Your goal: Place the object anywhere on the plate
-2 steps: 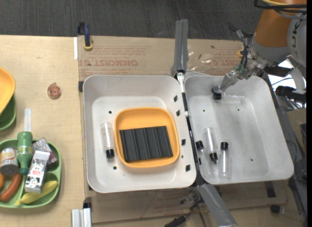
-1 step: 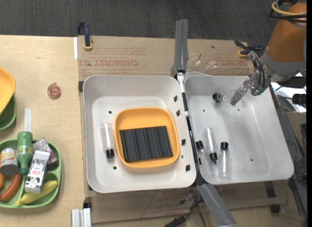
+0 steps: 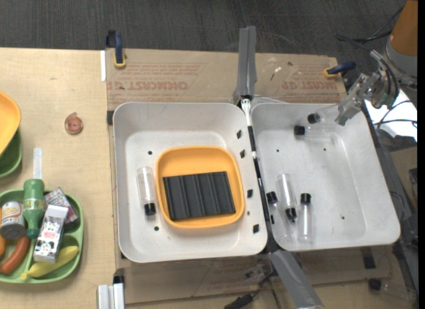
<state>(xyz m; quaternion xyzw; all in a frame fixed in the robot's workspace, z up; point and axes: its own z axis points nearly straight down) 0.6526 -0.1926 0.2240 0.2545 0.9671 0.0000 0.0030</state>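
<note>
The camera view showed two clear tubes (image 3: pixel 294 206) lying by the right bin's (image 3: pixel 372 234) near-left wall with open floor beyond, a dark ribbed block (image 3: pixel 198 195) on the orange plate (image 3: pixel 198 158), and the gripper (image 3: pixel 348 109), grip unclear, over the far-right rim.

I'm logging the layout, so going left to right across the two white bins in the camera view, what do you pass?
Clear vial → orange plate holding the dark ridged block → two capped vials in the right bin → gripper at its far corner.
</note>
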